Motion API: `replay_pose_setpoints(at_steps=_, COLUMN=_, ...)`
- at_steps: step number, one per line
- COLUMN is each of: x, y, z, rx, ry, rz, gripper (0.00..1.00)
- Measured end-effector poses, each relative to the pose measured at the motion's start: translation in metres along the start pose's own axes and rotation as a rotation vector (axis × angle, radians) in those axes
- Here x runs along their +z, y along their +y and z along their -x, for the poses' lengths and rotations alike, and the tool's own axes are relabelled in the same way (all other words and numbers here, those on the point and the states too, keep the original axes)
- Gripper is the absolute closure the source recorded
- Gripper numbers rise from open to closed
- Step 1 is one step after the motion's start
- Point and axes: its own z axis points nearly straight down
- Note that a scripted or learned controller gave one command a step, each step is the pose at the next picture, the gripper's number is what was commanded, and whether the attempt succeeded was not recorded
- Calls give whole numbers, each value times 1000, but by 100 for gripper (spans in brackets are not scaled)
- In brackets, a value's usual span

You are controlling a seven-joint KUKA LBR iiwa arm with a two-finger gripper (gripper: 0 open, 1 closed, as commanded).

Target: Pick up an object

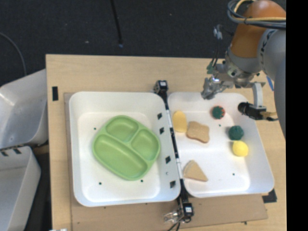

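The right bin (pixel 250 177) holds several small things: a yellow oblong piece (pixel 179 121), a tan bread-like slice (pixel 198 132), a tan wedge (pixel 194 171), a dark green and red ball (pixel 218 111), a dark green ball (pixel 236 132) and a yellow ball (pixel 240 148). My gripper (pixel 209 91) hangs over the bin's far edge, up and left of the green and red ball, apart from every object. Nothing shows between its tips.
The left bin (pixel 82 177) holds a green divided plate (pixel 126 147). A raised divider with black clips (pixel 169 143) separates the two bins. The wooden bench (pixel 96 71) rims both bins. A white box (pixel 19 109) stands off to the left.
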Motion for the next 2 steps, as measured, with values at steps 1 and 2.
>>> replay_pose_setpoints(at_steps=1, x=4, y=-17, z=-45, rx=0, ry=0, rz=0, gripper=100)
replay_pose_setpoints(at_steps=2, x=0, y=-42, z=-98, rx=0, ry=1, rz=-1, gripper=100)
